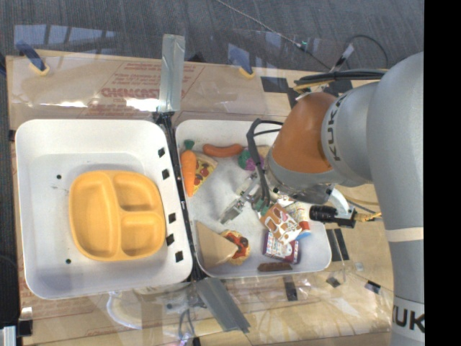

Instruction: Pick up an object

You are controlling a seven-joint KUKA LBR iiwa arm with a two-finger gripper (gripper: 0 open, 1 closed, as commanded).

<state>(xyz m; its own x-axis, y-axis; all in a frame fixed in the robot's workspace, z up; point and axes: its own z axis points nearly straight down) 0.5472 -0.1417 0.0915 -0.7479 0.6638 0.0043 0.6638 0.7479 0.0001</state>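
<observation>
No target named, so nearest candidates in the right bin: carrot lying along the bin's left wall, long axis running top to bottom of the view, leafy end up. It overlaps a pizza slice toy just to its right. Sausage lies crosswise near the top wall.

Gripper sits mid-bin over bare white floor, fingers apart, nothing between them. Carrot is up and left of the fingers, near but not touching.

Snack packets sit right of the fingers, partly under the wrist. Folded toy is just below.

Left bin holds a yellow divided tray, well apart.

Judgement: the carrot needs a shift toward the left wall, with the fingers closing across its width.
</observation>
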